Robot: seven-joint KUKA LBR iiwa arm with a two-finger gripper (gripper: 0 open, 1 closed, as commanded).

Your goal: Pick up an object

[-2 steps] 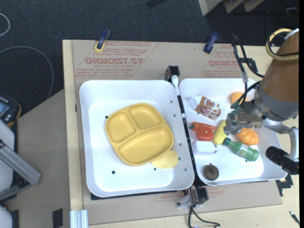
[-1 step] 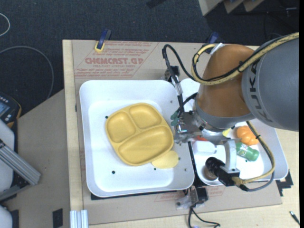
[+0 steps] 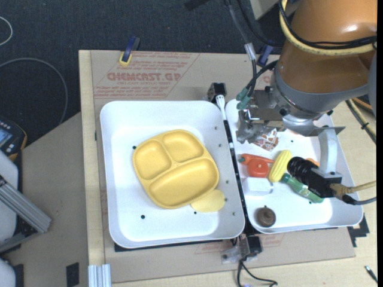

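My gripper (image 3: 246, 130) hangs low over the back left corner of the right bin (image 3: 299, 220), close to the wall between the bins. Just to its right lies a small red-and-white patterned packet (image 3: 267, 140), partly under the wrist. In front of the gripper sit an orange carrot-like toy (image 3: 257, 165) and a yellow corn cob (image 3: 279, 165). A green piece (image 3: 302, 189) lies further right, and a brown round thing (image 3: 266, 216) rests near the bin's front edge. The large grey and orange arm hides the back of this bin.
The left bin (image 3: 119, 178) holds a yellow divided plate (image 3: 175, 168), with a small pale yellow disc (image 3: 209, 202) tucked under its front right corner. Cardboard (image 3: 149, 70) lies beneath and behind both bins.
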